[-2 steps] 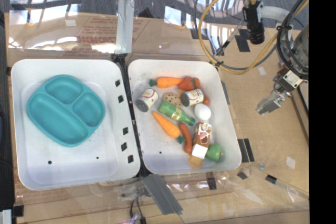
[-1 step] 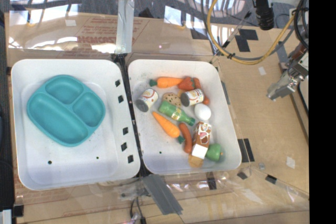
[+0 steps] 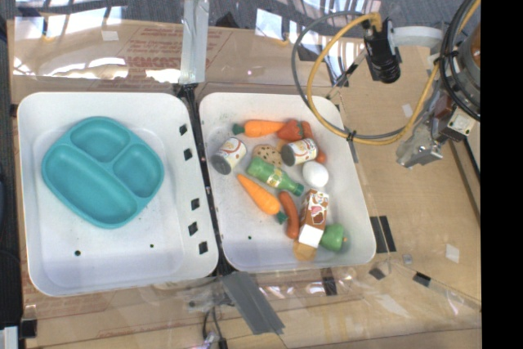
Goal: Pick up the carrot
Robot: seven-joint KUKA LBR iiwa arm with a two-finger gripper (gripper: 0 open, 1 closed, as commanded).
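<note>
Lying near the middle of the right bin (image 3: 245,239), the carrot (image 3: 260,194) is found just below a green bottle (image 3: 272,174), with a tipped can (image 3: 229,153) and a cookie (image 3: 264,153) (both close) above it. The gripper (image 3: 418,153) is held outside the bin, well apart; its state cannot be told.

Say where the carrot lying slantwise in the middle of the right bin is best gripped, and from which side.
The carrot lies flat, running upper left to lower right. Grip its middle, coming down from above and closing across its narrow width. The green bottle lies close along its upper-right flank, so clearance there looks tight; its lower-left flank faces bare floor of the bin.
</note>
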